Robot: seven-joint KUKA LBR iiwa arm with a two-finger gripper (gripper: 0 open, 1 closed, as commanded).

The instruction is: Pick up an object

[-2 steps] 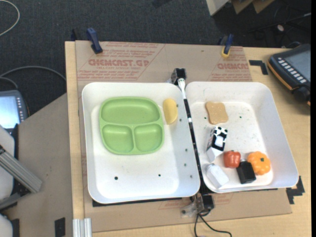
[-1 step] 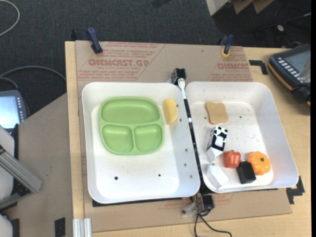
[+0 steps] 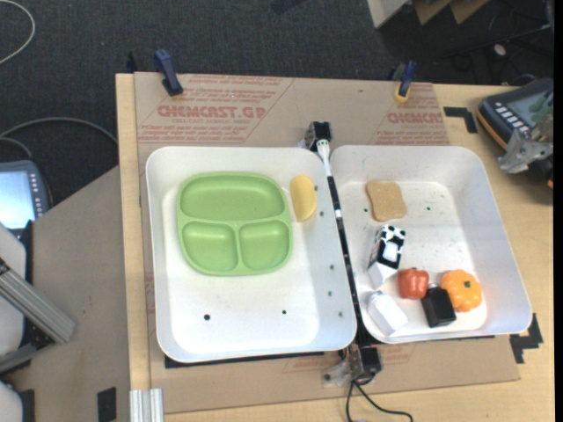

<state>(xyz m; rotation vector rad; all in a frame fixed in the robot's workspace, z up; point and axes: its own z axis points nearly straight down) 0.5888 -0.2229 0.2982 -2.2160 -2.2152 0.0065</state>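
Observation:
The right bin [image 3: 493,236] holds several small objects. A tan bread slice [image 3: 385,200] lies near its back. A black-and-white toy [image 3: 388,245] sits in the middle. Toward the front are a red tomato-like piece [image 3: 413,282], an orange pumpkin-like piece [image 3: 461,289], a black block [image 3: 438,307] touching both, and a white piece [image 3: 384,311] by the front left corner. In the left bin [image 3: 237,332] a green divided plate [image 3: 234,222] lies flat, with a yellow banana-like piece [image 3: 303,197] just to its right.
Both bins rest on a cardboard sheet [image 3: 220,104] held by a blue clamp [image 3: 167,71] and a yellow clamp [image 3: 405,81] at the back. A yellow-and-grey handheld device [image 3: 515,117] lies off the bench's right back corner. Cables run below the front edge.

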